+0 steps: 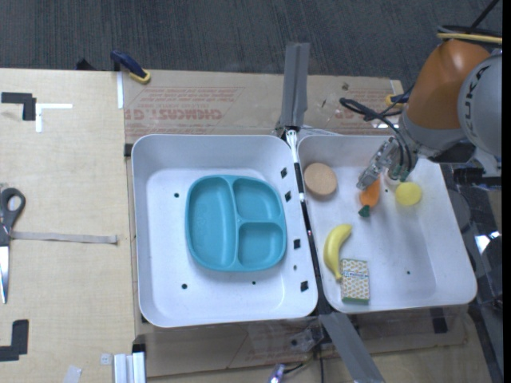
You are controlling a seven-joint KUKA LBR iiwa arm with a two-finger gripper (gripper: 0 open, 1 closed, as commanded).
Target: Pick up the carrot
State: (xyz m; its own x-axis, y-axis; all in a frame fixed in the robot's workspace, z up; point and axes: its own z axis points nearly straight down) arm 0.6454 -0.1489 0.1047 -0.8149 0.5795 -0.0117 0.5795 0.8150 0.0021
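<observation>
The carrot [369, 195] is a small orange piece with a green end pointing toward the front, in the right bin [431, 290] near its back middle. My gripper [382, 171] reaches in from the right and hangs directly over the carrot's orange end, where its tip meets the carrot. The slanted view hides whether the carrot is gripped or only lying under the tip.
A yellow lemon [408, 194] lies just right of the carrot and a round tan bun [320, 179] to its left. A banana [336, 247] and a small snack packet [355, 281] lie toward the front. The left bin [160, 294] holds a teal divided plate [236, 223].
</observation>
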